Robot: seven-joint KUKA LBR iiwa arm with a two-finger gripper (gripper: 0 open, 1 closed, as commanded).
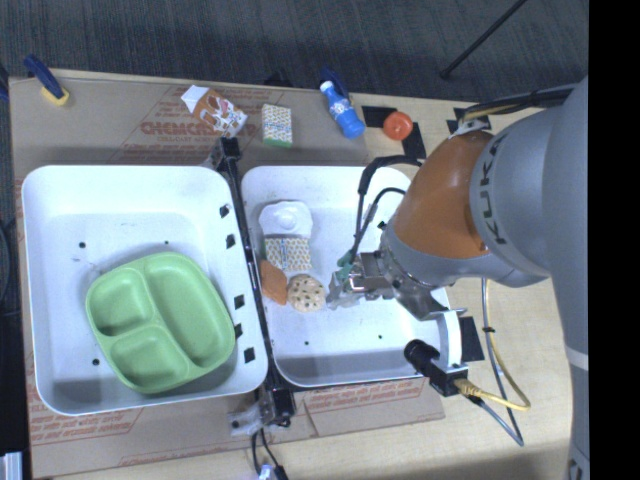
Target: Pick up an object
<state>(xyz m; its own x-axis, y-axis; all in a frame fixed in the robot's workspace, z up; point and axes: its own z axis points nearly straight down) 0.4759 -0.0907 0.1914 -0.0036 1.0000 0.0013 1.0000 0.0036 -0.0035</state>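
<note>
Objects to pick sit in the right bin [330, 368], clustered near its left wall: white bottle-like item [285, 217] at top, patterned packet [287, 253] just below it & touching, orange item [273, 281] below-left against the divider side, round speckled cookie-like item [306, 292] just right of the orange one, touching it.

L to R: far left on the bench, blue/yellow clip [46, 80] near the top-left corner of the cardboard. Left bin [60, 188] holds a green divided tray [158, 320], 3 compartments, sitting in the lower half of the bin, tilted a bit. Above the bins on the cardboard: snack wrapper [213, 111], then small green/white box [277, 125], then blue bottle [342, 108] lying on its side, then orange ball-ish thing [398, 125], all outside the bins.

Gripper [340, 286] is down inside the right bin, just right of the cookie-like item, near it; contact unclear. Nothing seen between the fingers. Fingers too small/dark w/ cables around them, can't tell if apart or together. Arm [500, 208] comes in from the right, orange band above the wrist covering the bin's right part. Black connector w/ yellow cable [490, 398] hangs below the arm, over the bin's lower-right corner.
</note>
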